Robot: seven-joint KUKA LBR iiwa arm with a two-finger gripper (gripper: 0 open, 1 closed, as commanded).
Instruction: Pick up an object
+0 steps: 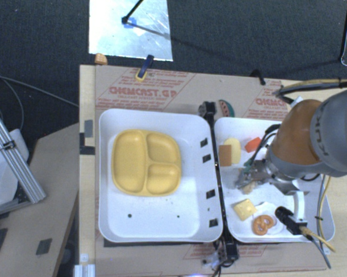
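The claw hangs over the right bin; whether it grips anything I cannot tell. Nearest, the yellow block looks light, rigid; grasp its flat sides.

Yellow 3-compartment plate sits in left bin, toward its upper part. Cardboard sheet under both bins. Shiny foil-like square on dark floor above, small blue/yellow clip at cardboard's top edge.
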